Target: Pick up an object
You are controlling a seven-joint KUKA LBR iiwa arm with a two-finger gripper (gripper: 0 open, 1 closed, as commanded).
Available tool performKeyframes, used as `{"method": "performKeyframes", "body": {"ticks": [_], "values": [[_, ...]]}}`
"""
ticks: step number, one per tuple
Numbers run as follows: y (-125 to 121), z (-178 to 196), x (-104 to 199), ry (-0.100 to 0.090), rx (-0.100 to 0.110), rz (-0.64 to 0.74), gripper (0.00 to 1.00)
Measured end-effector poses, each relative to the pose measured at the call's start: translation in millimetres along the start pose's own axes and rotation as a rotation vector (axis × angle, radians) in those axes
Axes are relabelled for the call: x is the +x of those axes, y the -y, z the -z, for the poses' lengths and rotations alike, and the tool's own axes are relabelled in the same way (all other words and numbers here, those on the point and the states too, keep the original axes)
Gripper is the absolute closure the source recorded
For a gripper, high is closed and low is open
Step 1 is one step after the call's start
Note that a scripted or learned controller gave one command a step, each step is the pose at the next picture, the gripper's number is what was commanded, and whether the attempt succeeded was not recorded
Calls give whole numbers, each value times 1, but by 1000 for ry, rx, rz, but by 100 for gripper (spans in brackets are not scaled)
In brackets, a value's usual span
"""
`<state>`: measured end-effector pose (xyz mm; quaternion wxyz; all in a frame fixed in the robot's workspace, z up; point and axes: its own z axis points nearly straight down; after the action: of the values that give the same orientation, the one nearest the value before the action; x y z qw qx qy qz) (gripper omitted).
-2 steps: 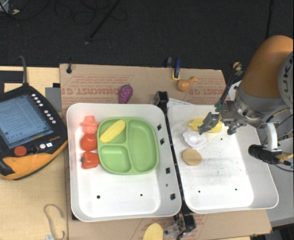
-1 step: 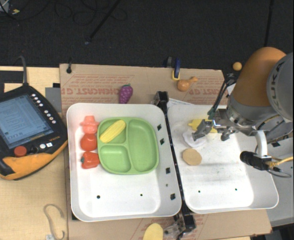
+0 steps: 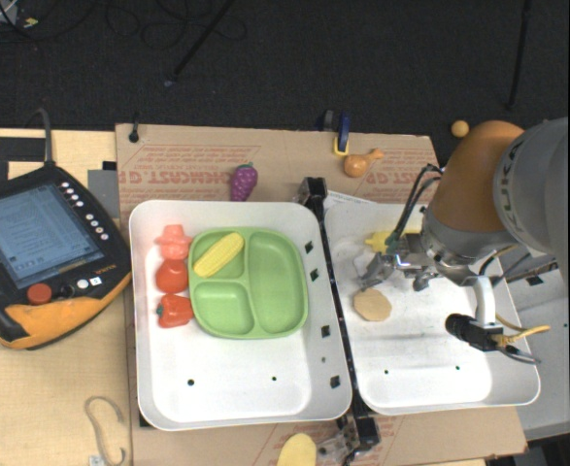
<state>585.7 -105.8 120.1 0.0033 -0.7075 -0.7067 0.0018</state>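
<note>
One tan oval object (image 3: 372,306) in right bin (image 3: 430,382), long axis left-right; fingers (image 3: 386,270) state unclear.

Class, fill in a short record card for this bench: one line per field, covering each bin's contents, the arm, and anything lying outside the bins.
left bin: green divided plate with a yellow corn cob in its upper-left compartment; pink toy and two red toys beside the plate's left edge
right bin: tan round object, yellow object
arm: reaches in from the right; gripper above the right bin, near the tan round object
outside bins: purple grapes, orange pear-like toy, tablet controller
</note>
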Motion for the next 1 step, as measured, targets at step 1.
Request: {"method": "performKeyframes", "body": {"ticks": [1], "values": [[0, -35, 3, 0, -1, 2, 0]]}}
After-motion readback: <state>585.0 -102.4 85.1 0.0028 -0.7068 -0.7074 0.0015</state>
